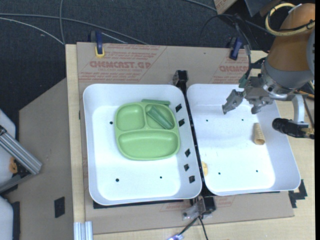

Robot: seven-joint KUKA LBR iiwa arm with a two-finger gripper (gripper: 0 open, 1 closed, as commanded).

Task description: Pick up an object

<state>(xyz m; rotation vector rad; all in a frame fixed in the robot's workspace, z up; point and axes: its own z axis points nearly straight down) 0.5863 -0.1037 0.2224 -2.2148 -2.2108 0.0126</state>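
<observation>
Cardboard-topped bench on dark carpet, fingers spread, empty, above right bin.

On my feed the table carries two bins side by side, the left bin holding a divided plate, the right bin holding a small cork-like piece near its right wall, with the end effector hanging over that bin's far part.
</observation>
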